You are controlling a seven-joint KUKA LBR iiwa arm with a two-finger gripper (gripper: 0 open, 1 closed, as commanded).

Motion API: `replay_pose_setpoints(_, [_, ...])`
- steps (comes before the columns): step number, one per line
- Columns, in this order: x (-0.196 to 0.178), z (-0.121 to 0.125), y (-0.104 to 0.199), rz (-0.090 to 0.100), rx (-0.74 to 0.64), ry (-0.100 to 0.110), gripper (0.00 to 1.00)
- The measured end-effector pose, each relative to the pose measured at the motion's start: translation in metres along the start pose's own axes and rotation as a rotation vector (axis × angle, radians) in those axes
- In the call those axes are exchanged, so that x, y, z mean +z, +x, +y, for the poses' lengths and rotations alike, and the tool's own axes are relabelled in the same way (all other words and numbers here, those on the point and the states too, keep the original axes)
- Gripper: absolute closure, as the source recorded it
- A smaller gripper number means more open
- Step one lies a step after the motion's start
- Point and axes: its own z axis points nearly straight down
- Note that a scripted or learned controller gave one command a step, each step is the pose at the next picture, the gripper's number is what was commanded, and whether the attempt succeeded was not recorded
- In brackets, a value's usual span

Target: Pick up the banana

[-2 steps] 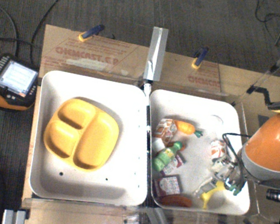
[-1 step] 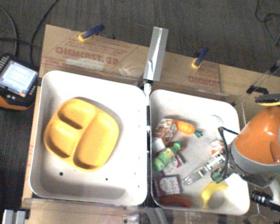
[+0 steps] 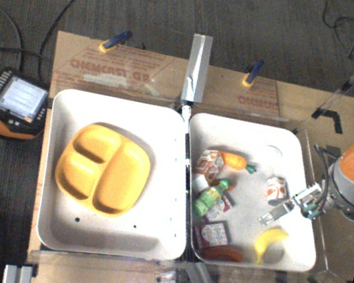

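The hand [image 3: 275, 214] hangs over the right side of the right bin [image 3: 299, 149], its two fingers spread apart with nothing between them. The banana [image 3: 268, 242] lies just below it, near the bin's front corner. The orange carrot [image 3: 234, 160] sits farther back.

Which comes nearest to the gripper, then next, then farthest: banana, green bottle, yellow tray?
From the gripper:
1. Banana, just below it in the right bin.
2. Green bottle, toward that bin's left side.
3. Yellow tray, in the left bin.
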Motion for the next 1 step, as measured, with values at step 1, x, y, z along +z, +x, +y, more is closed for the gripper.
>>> replay_pose_setpoints(1, [0.1143,-0.009,-0.0174,-0.006,-0.318,-0.006,0.0])
